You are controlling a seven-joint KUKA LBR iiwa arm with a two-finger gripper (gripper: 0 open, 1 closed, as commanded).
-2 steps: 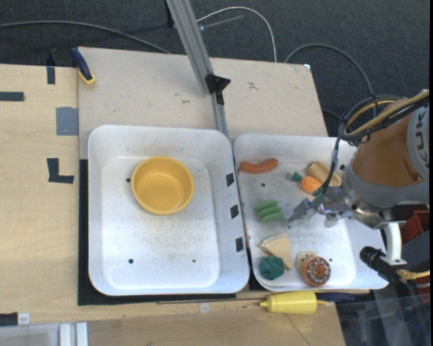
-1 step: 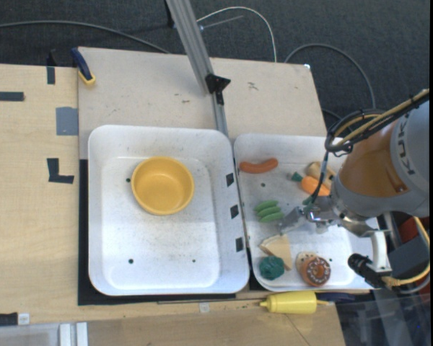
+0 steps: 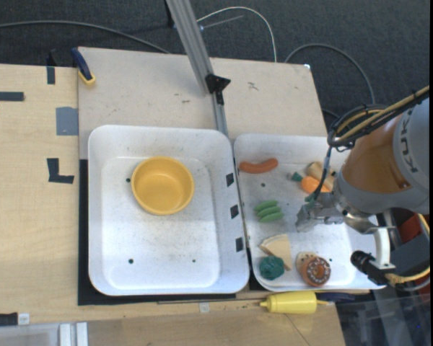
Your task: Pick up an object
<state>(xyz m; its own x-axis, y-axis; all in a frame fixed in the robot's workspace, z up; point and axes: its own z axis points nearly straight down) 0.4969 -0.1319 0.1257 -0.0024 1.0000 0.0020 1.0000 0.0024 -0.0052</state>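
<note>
The right bin [image 3: 289, 147] holds several small items. An orange-red sausage [image 3: 258, 166] lies at its back, a green ridged piece [image 3: 268, 210] in the middle, and a pale cheese wedge [image 3: 276, 246] nearer the front. A teal lump [image 3: 272, 267] and a round brown donut [image 3: 316, 269] sit by the front wall. An orange piece [image 3: 312, 184] and a beige piece [image 3: 316, 169] rest at the back right. My gripper [image 3: 305, 218] hangs low over the middle right of this bin, just right of the green piece and below the orange one, with nothing visibly held.
The left bin [image 3: 108, 265] contains a yellow bowl [image 3: 162, 185]. A yellow bottle [image 3: 292, 303] lies on the bench just outside the right bin's front wall. A grey metal pole [image 3: 195, 42] slants down to the gap between the bins. The arm's body covers the right bin's right side.
</note>
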